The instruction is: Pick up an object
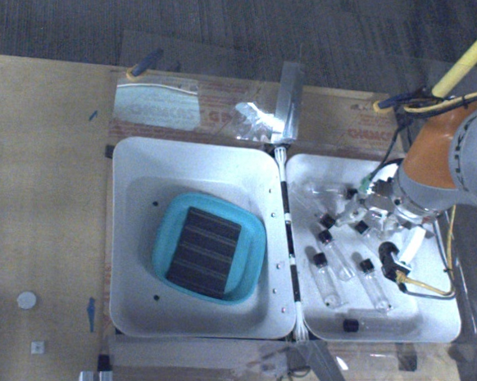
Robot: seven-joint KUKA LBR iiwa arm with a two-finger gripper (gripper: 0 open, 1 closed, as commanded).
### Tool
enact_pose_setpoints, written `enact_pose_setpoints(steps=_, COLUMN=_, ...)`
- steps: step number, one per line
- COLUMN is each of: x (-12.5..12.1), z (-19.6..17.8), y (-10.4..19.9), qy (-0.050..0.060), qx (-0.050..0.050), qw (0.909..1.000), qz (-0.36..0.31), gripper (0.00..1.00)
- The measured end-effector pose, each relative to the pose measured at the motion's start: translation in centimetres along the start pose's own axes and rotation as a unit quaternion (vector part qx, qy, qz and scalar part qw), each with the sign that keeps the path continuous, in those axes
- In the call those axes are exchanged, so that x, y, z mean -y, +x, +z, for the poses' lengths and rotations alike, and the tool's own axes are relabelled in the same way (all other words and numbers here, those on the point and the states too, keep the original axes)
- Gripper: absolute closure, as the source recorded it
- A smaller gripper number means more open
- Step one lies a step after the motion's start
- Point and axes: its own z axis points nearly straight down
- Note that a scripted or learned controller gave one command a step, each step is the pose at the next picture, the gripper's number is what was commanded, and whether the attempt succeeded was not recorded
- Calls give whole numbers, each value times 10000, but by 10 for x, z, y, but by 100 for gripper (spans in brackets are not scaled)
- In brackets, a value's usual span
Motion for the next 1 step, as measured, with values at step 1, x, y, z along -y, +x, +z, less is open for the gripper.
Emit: enact_pose_setpoints(steps=1, x=-35, z=-2, y=-49, qy=38, qx=-81, qw=9996, qz=254, gripper=0)
